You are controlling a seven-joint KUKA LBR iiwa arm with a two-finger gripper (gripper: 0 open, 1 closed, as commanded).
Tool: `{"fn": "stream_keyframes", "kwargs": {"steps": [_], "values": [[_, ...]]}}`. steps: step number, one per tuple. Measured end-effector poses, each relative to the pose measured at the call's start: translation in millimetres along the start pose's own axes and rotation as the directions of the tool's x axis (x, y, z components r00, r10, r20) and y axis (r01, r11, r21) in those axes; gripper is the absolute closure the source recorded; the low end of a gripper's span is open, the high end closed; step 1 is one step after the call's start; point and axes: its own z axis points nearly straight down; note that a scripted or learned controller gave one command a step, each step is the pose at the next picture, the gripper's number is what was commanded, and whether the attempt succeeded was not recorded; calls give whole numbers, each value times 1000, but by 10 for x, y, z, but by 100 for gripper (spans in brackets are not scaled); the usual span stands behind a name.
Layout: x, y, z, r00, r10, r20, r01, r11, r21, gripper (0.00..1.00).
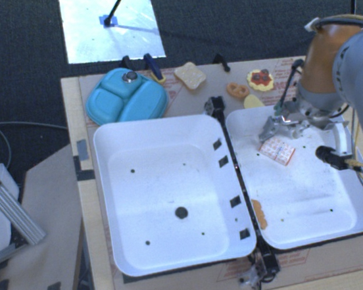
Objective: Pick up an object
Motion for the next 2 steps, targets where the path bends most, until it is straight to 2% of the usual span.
{"fn": "stream_keyframes", "kwargs": {"steps": [1, 2], "values": [[935, 181, -968, 1000, -11, -7, 11, 1000, -5, 0], [318, -32, 160, 1000, 6, -3, -6, 1000, 10, 0]]}}
